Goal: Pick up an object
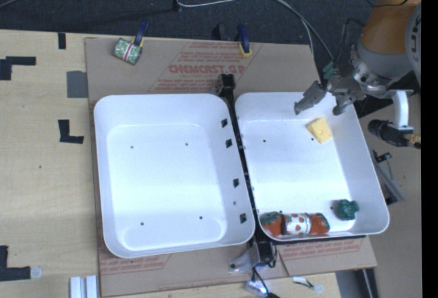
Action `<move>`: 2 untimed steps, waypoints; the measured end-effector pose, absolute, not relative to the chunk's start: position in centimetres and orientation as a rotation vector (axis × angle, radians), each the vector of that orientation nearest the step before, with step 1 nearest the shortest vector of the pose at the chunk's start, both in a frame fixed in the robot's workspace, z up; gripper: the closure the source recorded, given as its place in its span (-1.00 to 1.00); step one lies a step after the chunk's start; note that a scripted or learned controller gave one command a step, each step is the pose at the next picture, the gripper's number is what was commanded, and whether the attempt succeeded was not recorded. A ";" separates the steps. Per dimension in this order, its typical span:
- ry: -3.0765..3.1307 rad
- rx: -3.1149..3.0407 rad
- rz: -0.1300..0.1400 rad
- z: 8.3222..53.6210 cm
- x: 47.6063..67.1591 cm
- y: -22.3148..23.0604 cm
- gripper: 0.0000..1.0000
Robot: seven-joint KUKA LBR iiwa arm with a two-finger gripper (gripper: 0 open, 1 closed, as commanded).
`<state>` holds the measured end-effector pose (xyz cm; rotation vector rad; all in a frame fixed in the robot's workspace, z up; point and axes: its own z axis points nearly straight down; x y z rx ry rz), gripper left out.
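1. Camera view, layout. Two white bins stand side by side on the surface (41, 173). The left bin (164, 173) and the right bin (301, 166) meet along a dark central joint.
2. Camera view, arm. The grey arm with its orange band (387, 29) enters from the right. Its pincer (319, 103) hangs over the far edge of the right bin, the two fingers spread apart with nothing between them.
3. Camera view, candidate objects. A yellow block (319, 130) lies in the far right part of the right bin, just nearer than the pincer and apart from it. Along the near wall lie a red-and-white object (295, 224) and, to its right, a green object (345, 208), both well apart from the pincer.
4. Camera view, other items. A small green-and-white item (127, 51) rests on the surface beyond the left bin, next to a blue clamp (141, 32).
5. Judgement, step. The yellow block appears the likeliest target; a descent toward it would come next.
6. Judgement, risks. The block sits tilted and near the bin's right wall, so a finger could strike the wall or land on top of the block. A slightly off-centre closure could nudge the block aside, leaving the pincer with nothing gripped.
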<state>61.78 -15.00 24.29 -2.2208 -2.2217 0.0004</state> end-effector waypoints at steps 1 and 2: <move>-2.218 -2.223 0.003 17.1 62.8 -21.0 -1.00; -2.221 -2.220 0.002 13.8 65.2 -22.4 -1.00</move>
